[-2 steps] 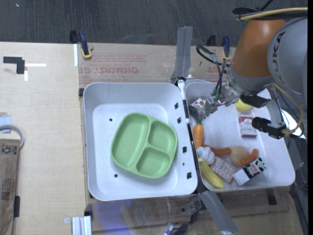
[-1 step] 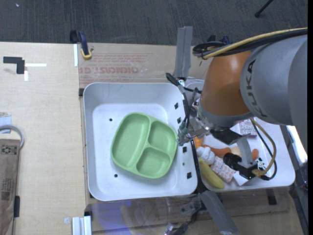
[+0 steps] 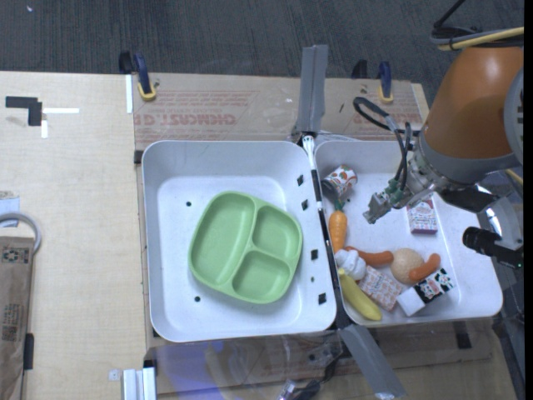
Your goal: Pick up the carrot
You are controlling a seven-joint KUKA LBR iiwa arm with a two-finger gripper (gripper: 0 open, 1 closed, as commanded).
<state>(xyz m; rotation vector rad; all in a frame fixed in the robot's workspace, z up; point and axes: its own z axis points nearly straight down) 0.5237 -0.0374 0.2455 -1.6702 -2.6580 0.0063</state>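
Bench (image 3: 75,182), far left: pale wood surface, a brown paper bag (image 3: 12,307) at the lower left edge, black and white tape marks near the top left corner.

Left bin (image 3: 166,182): shallow, white, square. Holds one green divided plate (image 3: 246,247) with three compartments, lying flat and slightly rotated (nothing in its compartments).

Divider: the two bins meet along a line of small black clips; a grey strut (image 3: 312,82) runs up from their shared top corner.

Right bin (image 3: 475,298): shallow, white, crowded along its left and lower parts.
- Carrot (image 3: 337,229): orange with a green top, standing roughly lengthwise against the bin's left wall, just beside the divider, green end pointing up-frame.
- Small red-and-white packet (image 3: 340,178), above the carrot near the top left corner.
- Banana (image 3: 360,298), yellow, lower left, angled along the wall.
- Sausage (image 3: 372,257), orange-red, lying across just below the carrot's tip.
- Tan round item (image 3: 406,263), right of the sausage.
- Black-and-white carton (image 3: 425,292), lower right.
- Pink-and-white box (image 3: 423,217), upper right, just beside the gripper.

Gripper (image 3: 376,210): hangs over the right bin's middle, to the right of the carrot and apart from it, nothing between its fingers; whether the jaws are spread or pressed together cannot be told at this slant. Orange band (image 3: 470,107) of the arm above it, upper right.
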